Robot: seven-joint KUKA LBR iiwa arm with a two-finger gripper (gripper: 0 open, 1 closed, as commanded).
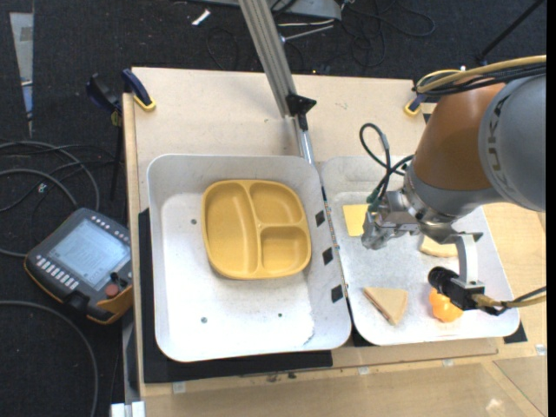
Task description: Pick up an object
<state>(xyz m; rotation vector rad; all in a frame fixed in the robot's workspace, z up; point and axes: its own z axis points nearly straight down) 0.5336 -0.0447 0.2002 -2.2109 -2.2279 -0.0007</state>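
A pale wooden bench (pixel 217 111) seen from above at a slant. Two shallow white bins sit on it side by side, touching along their inner edges. The left bin (pixel 174 320) is the larger in view; the right bin (pixel 486 324) lies partly under a grey and orange robot arm. Yellow clamps (pixel 142 101) grip the bench's far corners.

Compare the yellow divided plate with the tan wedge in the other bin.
The plate is yellow, rounded and split into three compartments; the wedge is tan, triangular and solid. The plate is far larger than the wedge. The plate lies in the left bin; the wedge lies in the right bin. Both lie flat, untouched.
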